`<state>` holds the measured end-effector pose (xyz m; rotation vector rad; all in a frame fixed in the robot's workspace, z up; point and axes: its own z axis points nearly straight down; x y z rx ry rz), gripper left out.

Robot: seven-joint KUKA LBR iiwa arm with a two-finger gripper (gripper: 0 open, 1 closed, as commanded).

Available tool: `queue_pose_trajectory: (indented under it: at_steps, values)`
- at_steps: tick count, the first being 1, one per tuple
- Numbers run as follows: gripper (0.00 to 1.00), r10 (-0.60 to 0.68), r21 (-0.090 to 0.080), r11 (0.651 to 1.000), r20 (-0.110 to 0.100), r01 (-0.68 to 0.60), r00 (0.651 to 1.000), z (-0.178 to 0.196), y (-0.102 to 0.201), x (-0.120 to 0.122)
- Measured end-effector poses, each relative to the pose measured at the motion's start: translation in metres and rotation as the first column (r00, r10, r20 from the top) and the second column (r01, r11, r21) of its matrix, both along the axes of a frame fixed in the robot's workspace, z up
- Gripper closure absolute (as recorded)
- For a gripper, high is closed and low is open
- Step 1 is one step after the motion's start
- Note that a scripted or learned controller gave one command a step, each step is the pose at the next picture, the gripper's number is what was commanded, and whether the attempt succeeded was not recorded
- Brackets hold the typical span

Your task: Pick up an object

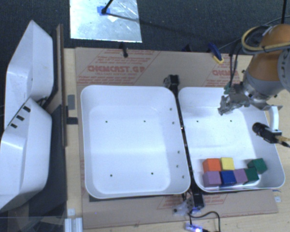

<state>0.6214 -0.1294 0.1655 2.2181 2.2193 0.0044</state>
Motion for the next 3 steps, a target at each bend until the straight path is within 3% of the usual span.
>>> queue_pose_trajectory:
  at_steps: [1,2,3]
  values:
    - [1.00,0.001,0.000,1.000,0.001,-0.001,1.000,0.054,0.010,-0.002]
    - [1.00,0.000,0.001,1.000,-0.003,0.000,1.000,0.067,0.010,-0.001]
    - [1.00,0.004,0.002,1.000,-0.003,-0.004,1.000,0.075,0.057,-0.015]
